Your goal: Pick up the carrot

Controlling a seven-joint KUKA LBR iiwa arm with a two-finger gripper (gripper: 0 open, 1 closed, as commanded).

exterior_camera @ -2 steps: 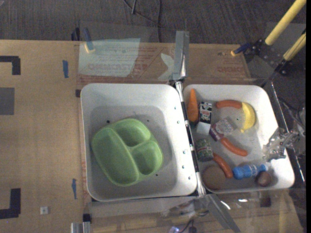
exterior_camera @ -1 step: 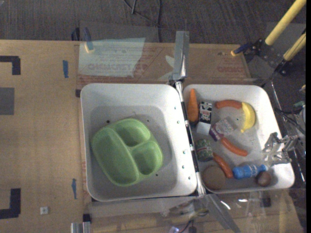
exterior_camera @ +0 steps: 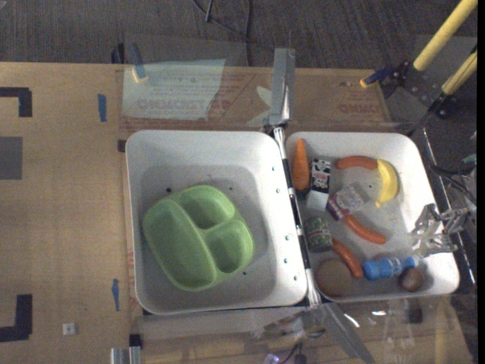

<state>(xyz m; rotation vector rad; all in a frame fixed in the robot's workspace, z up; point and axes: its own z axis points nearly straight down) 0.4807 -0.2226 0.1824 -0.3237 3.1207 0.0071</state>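
The carrot [exterior_camera: 301, 164] lies against the left wall of the right bin [exterior_camera: 424, 169], a small milk carton [exterior_camera: 321, 174] touching its right side. The pincer [exterior_camera: 433, 230] hovers at that bin's right edge, well apart from the carrot, holding nothing; how wide it stands, I cannot tell. Risk here: wall and carton crowd the carrot, so a finger could jam or snag the carton instead.
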